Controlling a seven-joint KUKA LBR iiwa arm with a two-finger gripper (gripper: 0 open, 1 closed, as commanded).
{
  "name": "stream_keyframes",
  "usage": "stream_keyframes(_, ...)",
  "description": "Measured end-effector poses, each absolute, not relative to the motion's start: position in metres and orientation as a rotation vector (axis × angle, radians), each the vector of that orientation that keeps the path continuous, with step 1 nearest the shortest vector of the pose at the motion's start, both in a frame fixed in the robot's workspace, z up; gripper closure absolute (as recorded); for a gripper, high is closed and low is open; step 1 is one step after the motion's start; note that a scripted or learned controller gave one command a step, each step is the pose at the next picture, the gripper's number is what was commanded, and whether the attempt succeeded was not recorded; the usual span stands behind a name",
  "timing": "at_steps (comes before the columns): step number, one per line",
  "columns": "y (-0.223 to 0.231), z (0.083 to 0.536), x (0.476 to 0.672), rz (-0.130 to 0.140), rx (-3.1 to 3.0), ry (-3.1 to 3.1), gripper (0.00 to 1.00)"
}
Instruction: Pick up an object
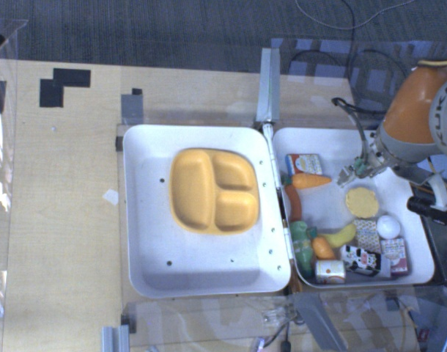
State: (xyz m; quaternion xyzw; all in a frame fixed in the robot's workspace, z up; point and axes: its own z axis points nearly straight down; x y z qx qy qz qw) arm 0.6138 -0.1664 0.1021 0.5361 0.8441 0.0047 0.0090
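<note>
Pincer point(360, 169) hangs over the right bin point(423, 266), upper middle, just above a yellow round cookie point(362, 202). Can't tell how far it's open. Yellow divided tray point(212, 190) sits in the left bin point(146, 218).

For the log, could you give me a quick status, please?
Gripper low over right bin, nothing seen held. Carrot beside it. Yellow tray in left bin.

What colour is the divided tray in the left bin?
Yellow-orange; the three-compartment plastic tray shows plainly in the camera view, lying in the shallow white left bin.
</note>
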Motion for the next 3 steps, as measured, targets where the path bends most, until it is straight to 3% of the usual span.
stream_keyframes(1,-0.109,0.216,0.634,0.007,1.833,2.541,1.0)
stream_keyframes(2,-0.109,0.216,0.634,0.006,1.832,2.542,0.0)
stream_keyframes(3,-0.106,0.089,0.581,0.01,1.821,2.546,0.0)
